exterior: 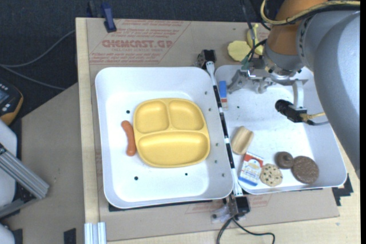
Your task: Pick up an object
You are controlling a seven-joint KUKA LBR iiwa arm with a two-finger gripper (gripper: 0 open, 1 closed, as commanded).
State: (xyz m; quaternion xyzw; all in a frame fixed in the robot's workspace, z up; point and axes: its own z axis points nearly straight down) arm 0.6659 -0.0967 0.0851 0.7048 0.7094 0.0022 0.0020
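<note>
The biggest thing on the bench is the left bin [108, 123], and in it sits a yellow divided plate [170, 132], three compartments, rigid moulded plastic by the look of it; I'd judge it light but wide and slick, best taken by its raised rim rather than across the body. Just beside the plate's left edge lies a toy hot dog sausage [128, 138], thin and round, probably hard plastic that would roll unless pinched across its middle. The right bin [329, 171] holds the small pieces: a tan bread-like wedge [242, 139] near the divider, which looks the easiest catch, chunky and matte; a dark brown round cookie [305, 169] and a smaller brown doughnut-shaped piece [283, 159], flat and low, awkward to get fingers under; a chocolate-chip cookie [271, 175]; and a small red-and-white packet [250, 169] whose printing is too small to read. The gripper [263, 80] hangs over the far end of the right bin, well apart from those pieces, and I can't tell how its jaws stand or whether they hold anything. On the brown sheet beyond the bins, red lettering reads "CHEMCAST GP" [137, 43].
</note>
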